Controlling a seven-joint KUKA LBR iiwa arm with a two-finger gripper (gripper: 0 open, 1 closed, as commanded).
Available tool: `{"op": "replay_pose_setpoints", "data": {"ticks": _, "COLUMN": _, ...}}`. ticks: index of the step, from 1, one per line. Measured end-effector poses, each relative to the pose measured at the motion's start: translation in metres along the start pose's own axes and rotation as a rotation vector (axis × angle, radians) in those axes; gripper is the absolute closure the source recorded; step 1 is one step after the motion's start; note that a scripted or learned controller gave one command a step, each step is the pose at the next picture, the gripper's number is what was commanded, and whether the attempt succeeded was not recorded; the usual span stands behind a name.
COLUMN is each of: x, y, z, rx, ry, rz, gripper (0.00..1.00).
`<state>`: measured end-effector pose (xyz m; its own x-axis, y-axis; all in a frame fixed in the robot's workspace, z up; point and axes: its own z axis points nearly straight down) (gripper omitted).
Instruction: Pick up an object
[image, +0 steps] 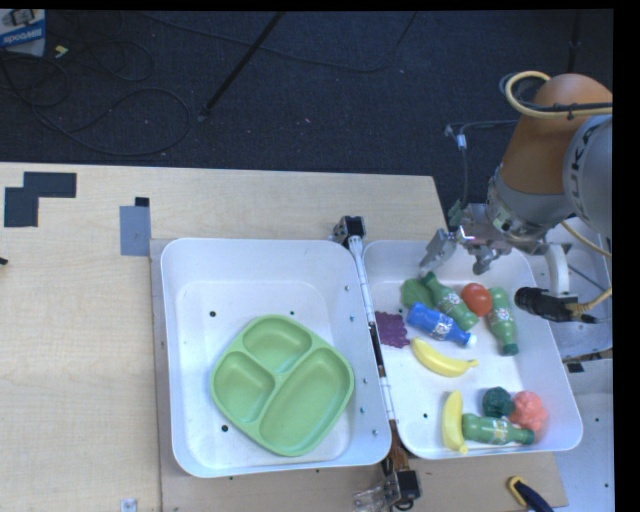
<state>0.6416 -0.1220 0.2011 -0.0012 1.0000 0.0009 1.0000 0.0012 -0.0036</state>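
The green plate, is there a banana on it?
No. The green plate lies bare in the left bin, while both bananas lie in the right bin.

We see the right bin (560, 400) crowded: green bottles (448, 303), a red ball (476, 298) and a blue bottle (438, 323) bunch together in its upper middle directly below the tool (460, 250), while two bananas (443, 358) and a cluster of green and orange toys (512, 412) fill the lower part, leaving bare floor mainly along the right wall and the upper left corner. In the left bin (180, 300) the green divided plate (283, 384) takes the lower middle, and we find open room along its upper and left sides. The raised rims where the bins meet (362, 300) stand between the two.
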Motion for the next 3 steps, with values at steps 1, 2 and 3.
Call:
{"op": "replay_pose_setpoints", "data": {"ticks": 1, "x": -0.021, "y": -0.067, "z": 0.088, "rx": 0.002, "ry": 0.001, "rz": 0.003, "gripper": 0.0}}
{"op": "replay_pose_setpoints", "data": {"ticks": 2, "x": -0.023, "y": -0.066, "z": 0.077, "rx": 0.001, "ry": 0.001, "rz": 0.009, "gripper": 1.0}}
{"op": "replay_pose_setpoints", "data": {"ticks": 3, "x": -0.023, "y": -0.066, "z": 0.077, "rx": 0.001, "ry": 0.001, "rz": 0.009, "gripper": 0.0}}
